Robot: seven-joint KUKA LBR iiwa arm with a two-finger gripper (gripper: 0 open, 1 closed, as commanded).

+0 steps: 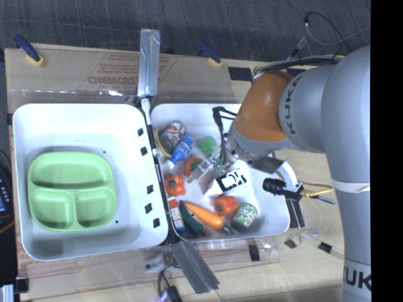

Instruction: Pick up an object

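The right bin (pixel 271 228) holds several toy foods. Among them are a blue bottle (pixel 182 148), a green piece (pixel 207 145), a red and green piece (pixel 193 167), a red tomato (pixel 174 184), an orange carrot (pixel 203 214), a red pepper (pixel 225 204) and a green can (pixel 245 214). My gripper (pixel 216 167) is low in the middle of this bin, just right of the red and green piece and below the green piece. A white tag with black marks (pixel 232 180) lies right beside it. The arm's orange band hides the bin's back right part.
The left bin (pixel 38 121) holds a green divided plate (pixel 72 190). A brown, white and red round thing (pixel 174 133) lies at the right bin's back left. A metal divider (pixel 148 61) stands between the bins at the back. Blue clamps grip the cardboard behind.
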